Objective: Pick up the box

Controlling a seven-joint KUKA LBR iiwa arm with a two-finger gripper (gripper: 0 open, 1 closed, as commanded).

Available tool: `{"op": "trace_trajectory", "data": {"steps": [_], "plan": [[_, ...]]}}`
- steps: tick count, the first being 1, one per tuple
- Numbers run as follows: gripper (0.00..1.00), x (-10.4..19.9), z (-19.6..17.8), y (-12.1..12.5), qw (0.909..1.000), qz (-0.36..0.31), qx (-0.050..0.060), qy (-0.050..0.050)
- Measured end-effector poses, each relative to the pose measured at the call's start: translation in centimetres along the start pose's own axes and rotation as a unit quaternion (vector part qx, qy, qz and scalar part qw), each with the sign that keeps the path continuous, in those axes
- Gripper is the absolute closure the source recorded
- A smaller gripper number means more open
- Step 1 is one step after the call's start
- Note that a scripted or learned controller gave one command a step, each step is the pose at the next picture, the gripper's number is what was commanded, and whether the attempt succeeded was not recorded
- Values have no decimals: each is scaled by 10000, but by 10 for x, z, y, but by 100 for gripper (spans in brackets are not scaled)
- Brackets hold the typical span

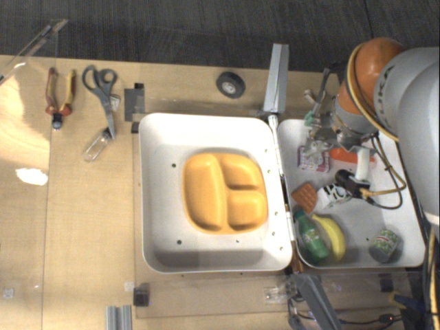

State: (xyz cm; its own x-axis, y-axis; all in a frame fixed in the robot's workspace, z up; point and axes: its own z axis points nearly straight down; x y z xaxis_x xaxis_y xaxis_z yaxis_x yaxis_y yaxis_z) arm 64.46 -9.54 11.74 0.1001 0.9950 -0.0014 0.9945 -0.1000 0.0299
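arm | gripper hangs low over the right bin's far-left corner, jaws' state: cannot tell | box lies just beneath, near that corner, by the orange item | progress: box not lifted; grasp and raise remain

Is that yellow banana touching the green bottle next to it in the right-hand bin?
Touching. In the camera view, the banana lies right against the green bottle near the right bin's front edge, with no white floor showing between them.

Wood bench, dark carpet behind
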Motion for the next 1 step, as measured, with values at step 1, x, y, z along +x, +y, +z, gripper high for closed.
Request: {"op": "trace_trajectory", "data": {"steps": [1], "plan": [[0, 0, 0, 0, 10000, 0, 2, 0]]}}
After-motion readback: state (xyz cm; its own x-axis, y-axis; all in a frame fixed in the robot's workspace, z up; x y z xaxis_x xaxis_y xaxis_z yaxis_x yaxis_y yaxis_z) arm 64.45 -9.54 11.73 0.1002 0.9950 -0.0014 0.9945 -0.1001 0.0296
